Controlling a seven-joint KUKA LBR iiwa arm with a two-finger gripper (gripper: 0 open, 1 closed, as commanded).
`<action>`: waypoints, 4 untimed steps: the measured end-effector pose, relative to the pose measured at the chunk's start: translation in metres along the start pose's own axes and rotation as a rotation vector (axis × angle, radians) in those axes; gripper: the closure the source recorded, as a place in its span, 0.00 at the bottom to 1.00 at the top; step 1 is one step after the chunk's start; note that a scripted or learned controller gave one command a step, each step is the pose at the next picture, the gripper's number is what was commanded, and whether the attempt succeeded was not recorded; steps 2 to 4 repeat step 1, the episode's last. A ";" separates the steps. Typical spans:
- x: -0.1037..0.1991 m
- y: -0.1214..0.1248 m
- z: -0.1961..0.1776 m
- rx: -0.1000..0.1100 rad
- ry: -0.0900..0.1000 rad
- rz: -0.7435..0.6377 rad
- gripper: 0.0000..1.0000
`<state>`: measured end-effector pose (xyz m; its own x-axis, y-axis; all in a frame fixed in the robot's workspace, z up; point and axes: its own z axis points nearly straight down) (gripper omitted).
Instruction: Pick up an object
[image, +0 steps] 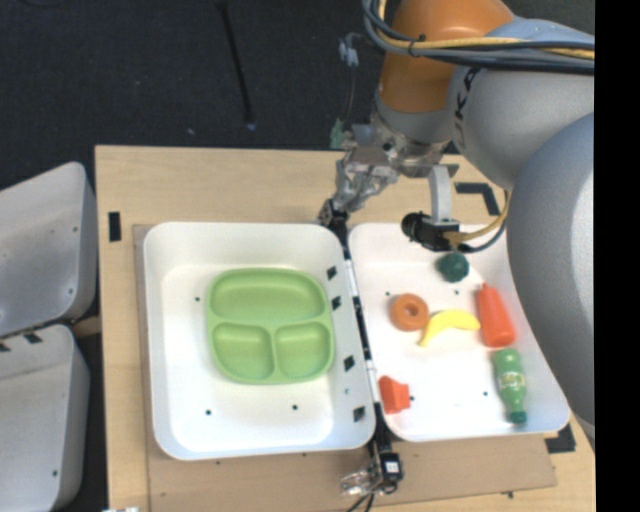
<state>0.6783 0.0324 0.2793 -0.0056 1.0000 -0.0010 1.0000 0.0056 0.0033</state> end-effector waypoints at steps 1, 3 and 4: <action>0.051 -0.009 0.007 0.003 0.001 0.000 1.00; 0.051 -0.009 0.007 0.003 0.001 0.000 1.00; 0.051 -0.009 0.007 0.003 0.001 0.000 1.00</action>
